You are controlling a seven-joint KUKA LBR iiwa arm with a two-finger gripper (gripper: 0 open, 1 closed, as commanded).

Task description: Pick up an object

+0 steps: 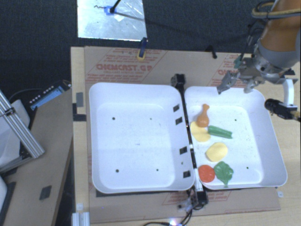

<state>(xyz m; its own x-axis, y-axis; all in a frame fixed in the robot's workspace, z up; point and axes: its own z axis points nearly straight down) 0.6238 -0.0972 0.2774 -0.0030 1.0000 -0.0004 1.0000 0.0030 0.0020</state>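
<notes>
Objects in right bin [268,126]: six. Gripper [236,83] spread apart, grasping nothing, above far rim.

A robotics lab: two white bins [136,140] clamped on a cardboard sheet [122,62] over the tabletop [51,168], aluminium framing [19,131] at far left, a foil-like calibration panel [111,13] at upper centre.

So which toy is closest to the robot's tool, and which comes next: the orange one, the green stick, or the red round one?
From the tool, in the camera view:
1. Orange toy, at the top of the pile in the right bin.
2. Green stick, just below it.
3. Red round toy, at the bin's near edge.
</notes>
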